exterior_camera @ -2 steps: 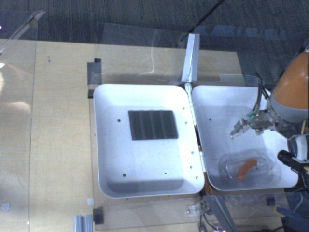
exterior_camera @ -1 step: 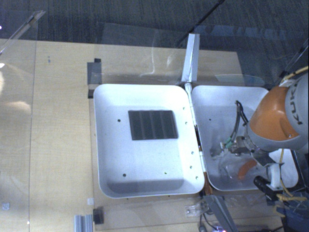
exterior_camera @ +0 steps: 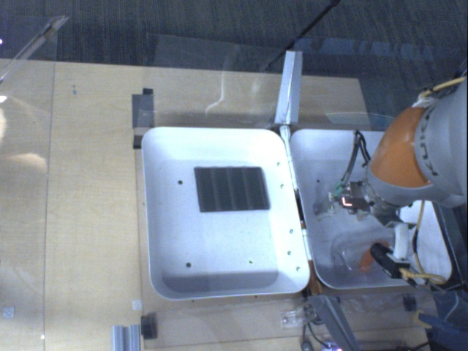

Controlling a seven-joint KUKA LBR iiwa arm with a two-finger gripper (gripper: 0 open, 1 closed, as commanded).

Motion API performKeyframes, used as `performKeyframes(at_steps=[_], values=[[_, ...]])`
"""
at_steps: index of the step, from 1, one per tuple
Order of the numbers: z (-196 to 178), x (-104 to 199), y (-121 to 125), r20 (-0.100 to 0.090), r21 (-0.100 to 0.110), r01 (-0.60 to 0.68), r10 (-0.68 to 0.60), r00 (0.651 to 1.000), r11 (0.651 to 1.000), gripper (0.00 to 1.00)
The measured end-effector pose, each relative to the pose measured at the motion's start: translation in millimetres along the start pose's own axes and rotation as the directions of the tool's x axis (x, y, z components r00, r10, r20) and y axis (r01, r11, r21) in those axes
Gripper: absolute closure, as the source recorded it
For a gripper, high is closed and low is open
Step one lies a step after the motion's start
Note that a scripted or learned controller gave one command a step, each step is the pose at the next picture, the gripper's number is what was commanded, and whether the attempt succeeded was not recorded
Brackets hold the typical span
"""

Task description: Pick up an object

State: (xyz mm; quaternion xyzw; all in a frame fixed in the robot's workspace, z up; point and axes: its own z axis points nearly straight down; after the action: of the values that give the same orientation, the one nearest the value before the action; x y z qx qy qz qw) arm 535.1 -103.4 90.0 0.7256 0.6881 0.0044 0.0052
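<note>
Camera view: grey arm with orange band [exterior_camera: 398, 156] reaches low into the right shallow white bin [exterior_camera: 314, 159]. The gripper [exterior_camera: 351, 202] sits mid-bin; its state cannot be judged here. A small orange object [exterior_camera: 365, 260] lies near the bin's front wall, toward the viewer and slightly right of the gripper; long axis unclear. Left white bin [exterior_camera: 168, 196] holds a dark ribbed rectangular pad [exterior_camera: 231, 189].

A robotics lab: wooden bench [exterior_camera: 73, 218], two white bins [exterior_camera: 157, 196], clear shields (glare-streaked) [exterior_camera: 190, 57].
</note>
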Motion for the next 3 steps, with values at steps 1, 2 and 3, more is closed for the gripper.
performKeyframes(at_steps=[1,2,3], values=[[1.7,25.7,67.3,-0.001,0.000,0.102,-0.102,0.995,0.995,0.00],[-135.6,19.1,62.4,0.000,0.007,-0.038,0.038,0.999,0.999,0.00],[-59.6,-20.5,-6.3,-0.001,0.011,0.014,-0.014,1.000,1.000,0.00]])
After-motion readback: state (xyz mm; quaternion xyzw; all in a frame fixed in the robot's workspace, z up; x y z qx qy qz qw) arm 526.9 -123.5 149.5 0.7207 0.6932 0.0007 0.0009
